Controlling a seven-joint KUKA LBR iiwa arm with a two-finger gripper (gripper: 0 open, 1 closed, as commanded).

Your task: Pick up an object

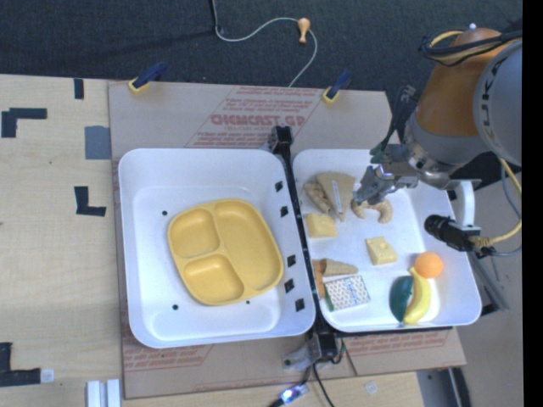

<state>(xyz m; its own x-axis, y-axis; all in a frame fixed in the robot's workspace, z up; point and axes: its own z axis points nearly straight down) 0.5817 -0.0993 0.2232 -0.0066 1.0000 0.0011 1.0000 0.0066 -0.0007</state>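
Observation:
My gripper (370, 192) hangs low over the back of the right bin (454, 227). Its tip is right above a small curved tan pastry (382, 212), touching or nearly touching it. Just to its left lies a tan hand-shaped toy (325, 191). Other pieces in this bin are a pale cheese block (321, 225), a cheese cube (381, 250), an orange (429, 265), a banana (422, 302) beside a green piece (400, 295), a sandwich wedge (336, 268) and a checked cracker (346, 292).
The left bin (144, 227) holds a yellow divided plate (224, 251). A black divider with clips (293, 227) runs between the bins. The arm's black side fitting (450, 231) juts over the right bin's right edge. Cardboard lies under both bins.

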